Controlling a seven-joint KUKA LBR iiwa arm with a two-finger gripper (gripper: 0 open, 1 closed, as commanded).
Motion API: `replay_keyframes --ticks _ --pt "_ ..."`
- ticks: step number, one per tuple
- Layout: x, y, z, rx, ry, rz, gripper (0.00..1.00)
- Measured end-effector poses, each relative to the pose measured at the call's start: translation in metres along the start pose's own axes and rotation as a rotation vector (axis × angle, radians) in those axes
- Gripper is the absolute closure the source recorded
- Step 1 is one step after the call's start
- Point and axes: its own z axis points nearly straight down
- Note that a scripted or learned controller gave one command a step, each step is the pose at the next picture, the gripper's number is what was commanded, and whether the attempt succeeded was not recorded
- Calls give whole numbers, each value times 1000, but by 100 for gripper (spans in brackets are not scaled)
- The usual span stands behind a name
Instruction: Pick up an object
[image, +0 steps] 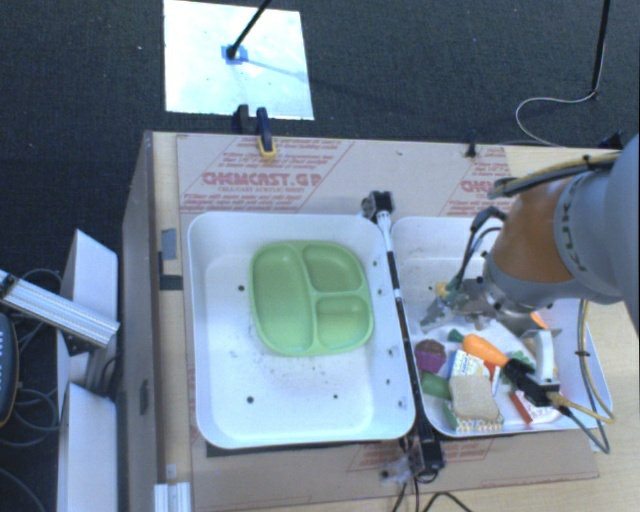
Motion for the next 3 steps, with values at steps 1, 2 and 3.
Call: replay_keyframes --ticks 1,2,3 --pt "4 -15 11 3 0 1 0" --pt "4 -15 0 2 0 0 100" --pt "4 -15 0 2 0 0 0"
